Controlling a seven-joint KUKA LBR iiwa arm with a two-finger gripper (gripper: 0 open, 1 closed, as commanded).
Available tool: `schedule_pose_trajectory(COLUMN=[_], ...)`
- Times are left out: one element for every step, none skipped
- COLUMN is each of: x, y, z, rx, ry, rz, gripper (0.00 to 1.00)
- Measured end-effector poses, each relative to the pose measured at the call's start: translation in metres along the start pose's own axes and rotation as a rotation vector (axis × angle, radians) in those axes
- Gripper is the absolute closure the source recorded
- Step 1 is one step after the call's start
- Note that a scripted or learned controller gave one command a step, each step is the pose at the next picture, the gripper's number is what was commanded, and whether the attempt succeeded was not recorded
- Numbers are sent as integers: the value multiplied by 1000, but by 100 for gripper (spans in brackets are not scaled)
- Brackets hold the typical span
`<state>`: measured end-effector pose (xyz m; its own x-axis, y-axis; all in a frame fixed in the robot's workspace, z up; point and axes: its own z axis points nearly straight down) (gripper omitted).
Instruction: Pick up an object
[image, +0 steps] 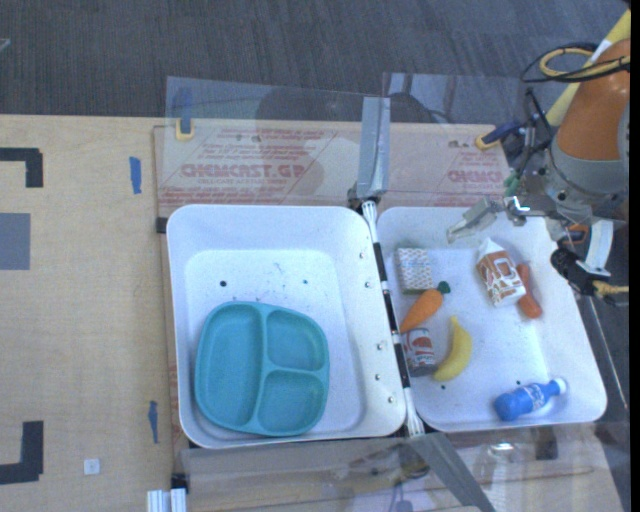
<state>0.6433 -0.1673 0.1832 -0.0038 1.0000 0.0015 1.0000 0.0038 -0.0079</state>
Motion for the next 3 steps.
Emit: schedule_pose_trajectory(x=[-18, -7, -9], y=[-15, -19, -19], z=[73, 101, 94], rx=[-11, -3, -2], ry=[8, 6, 3], rz=[-56, -110, -107], gripper=[0, 0, 100])
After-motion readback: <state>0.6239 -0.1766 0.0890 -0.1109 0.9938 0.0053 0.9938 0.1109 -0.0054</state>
